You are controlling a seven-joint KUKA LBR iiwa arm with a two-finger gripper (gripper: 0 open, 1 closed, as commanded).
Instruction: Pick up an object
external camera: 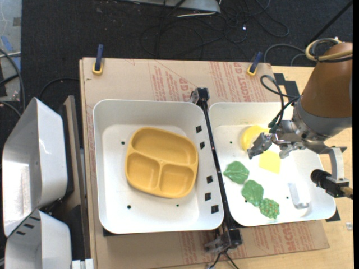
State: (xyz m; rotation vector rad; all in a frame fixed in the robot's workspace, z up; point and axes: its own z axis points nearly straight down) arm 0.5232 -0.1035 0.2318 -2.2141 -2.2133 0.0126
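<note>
My gripper [268, 152] hangs over the upper middle of the right bin [320, 209], fingers spread apart and open, nothing between them. A yellow round piece [250, 134] lies just left of the gripper, partly covered by it. A flat yellow square [270, 162] rests directly below the fingertips. Three green leafy pieces run diagonally toward the bin's front: one [236, 171], another [252, 192] and the last [270, 208]. A small pale clip-like object [297, 196] lies at the front right.
The left bin [106, 206] holds a yellow divided plate [161, 162]. A black divider [212, 161] runs between the bins. The arm's grey and orange body [331, 88] looms over the right bin's back right corner. White containers [28, 167] stand off the bench at left.
</note>
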